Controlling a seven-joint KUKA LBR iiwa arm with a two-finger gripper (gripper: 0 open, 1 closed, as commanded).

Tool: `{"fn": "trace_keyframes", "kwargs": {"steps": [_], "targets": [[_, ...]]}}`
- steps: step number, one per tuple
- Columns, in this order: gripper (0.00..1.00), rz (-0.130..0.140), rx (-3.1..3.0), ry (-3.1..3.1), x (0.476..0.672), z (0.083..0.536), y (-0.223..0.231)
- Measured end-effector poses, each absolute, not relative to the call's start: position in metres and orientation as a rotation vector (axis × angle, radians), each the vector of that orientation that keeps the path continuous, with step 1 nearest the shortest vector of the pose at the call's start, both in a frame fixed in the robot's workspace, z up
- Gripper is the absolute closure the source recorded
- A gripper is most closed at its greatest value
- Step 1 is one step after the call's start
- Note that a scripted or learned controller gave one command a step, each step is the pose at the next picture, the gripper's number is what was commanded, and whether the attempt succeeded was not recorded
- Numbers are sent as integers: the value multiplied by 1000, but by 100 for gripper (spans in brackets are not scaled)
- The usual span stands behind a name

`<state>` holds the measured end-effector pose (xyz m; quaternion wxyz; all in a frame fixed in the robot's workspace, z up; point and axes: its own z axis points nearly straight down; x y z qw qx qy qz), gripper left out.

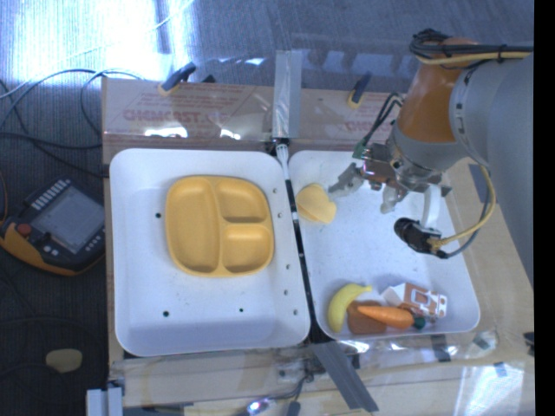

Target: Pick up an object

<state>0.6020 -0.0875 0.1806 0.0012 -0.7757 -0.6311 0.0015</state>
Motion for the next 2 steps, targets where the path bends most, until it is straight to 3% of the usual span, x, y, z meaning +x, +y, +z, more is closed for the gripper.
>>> {"fn": "trace_keyframes", "kwargs": {"steps": [1,2], "targets": [[0,-8,-2214,-2239,559,90,-147],[0,2,-2180,-2259,549,140,-222]]}}
